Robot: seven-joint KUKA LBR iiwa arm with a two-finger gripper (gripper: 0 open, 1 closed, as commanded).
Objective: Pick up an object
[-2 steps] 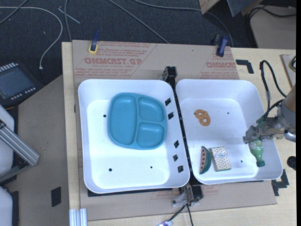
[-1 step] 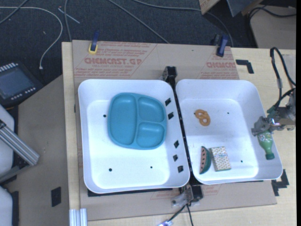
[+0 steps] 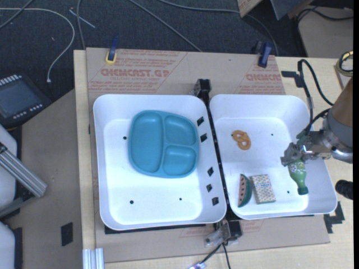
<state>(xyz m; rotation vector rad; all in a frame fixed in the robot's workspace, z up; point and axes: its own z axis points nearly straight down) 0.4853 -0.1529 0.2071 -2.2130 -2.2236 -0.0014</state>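
A green bottle (image 3: 299,179) lies in the right bin (image 3: 263,106), close to its right wall, with its neck pointing up the view. My gripper (image 3: 297,154) is directly over the bottle's neck end, where metal parts overlap the top of the bottle. A brown pretzel (image 3: 241,139) lies mid-bin, left of the gripper. A watermelon slice (image 3: 243,190) and a small patterned block (image 3: 262,188) sit side by side near the bin's front edge, left of the bottle.
The left bin (image 3: 112,178) holds a blue divided plate (image 3: 164,143). A black divider with clips (image 3: 208,150) runs between the bins. Cables (image 3: 312,88) trail at the right, by the arm. The bench edge is near the bins' front.
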